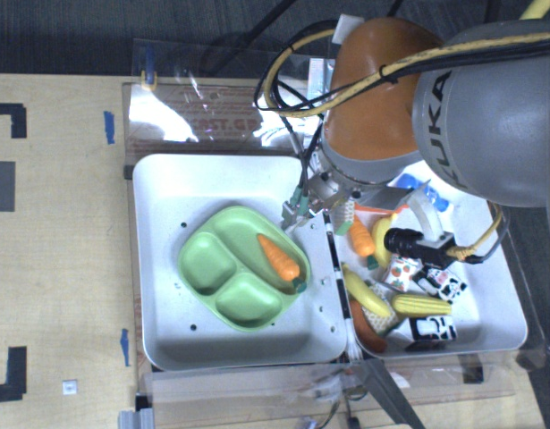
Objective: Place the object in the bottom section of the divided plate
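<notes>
An orange toy carrot [279, 256] lies in the long right-hand compartment of the green divided plastic plate [212, 262], which sits in the left shallow white bin [167, 195]. The claw [297, 209] hovers just beyond the plate's upper right rim, its grip impossible to tell. The right white bin [498, 320], beside the plate's bin, holds yellow toy bananas [391, 302] among other toys.

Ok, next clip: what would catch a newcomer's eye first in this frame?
The big grey arm with its orange band fills the upper right, its gripper hanging at the top right rim of the left bin. Next comes the green divided plate in that bin, with a toy carrot lying in its right-hand section. The right bin holds a jumble of toy food, including bananas.
</notes>
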You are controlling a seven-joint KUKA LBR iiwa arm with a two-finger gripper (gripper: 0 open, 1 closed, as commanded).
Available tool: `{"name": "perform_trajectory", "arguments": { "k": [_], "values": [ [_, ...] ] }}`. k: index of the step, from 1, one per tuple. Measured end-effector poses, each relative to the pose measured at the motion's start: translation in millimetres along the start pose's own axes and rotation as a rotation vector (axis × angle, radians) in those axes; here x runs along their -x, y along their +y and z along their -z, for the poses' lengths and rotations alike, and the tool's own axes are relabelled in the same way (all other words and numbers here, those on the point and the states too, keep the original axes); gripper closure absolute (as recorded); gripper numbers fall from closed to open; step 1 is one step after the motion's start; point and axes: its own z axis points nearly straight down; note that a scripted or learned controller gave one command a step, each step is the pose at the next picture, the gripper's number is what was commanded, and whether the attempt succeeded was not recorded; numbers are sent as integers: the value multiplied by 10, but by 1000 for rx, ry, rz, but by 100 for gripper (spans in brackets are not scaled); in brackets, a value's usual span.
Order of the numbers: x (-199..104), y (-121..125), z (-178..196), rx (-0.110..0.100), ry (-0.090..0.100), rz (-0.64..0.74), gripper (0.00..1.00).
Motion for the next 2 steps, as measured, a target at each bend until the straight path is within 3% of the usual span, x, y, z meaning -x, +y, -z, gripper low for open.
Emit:
{"name": "perform_trajectory", "arguments": {
  "k": [1,2],
  "values": [
    [483,-766,198,-4,3,72,100],
    [192,-851,-764,-2,3,196,100]
  ]
}}
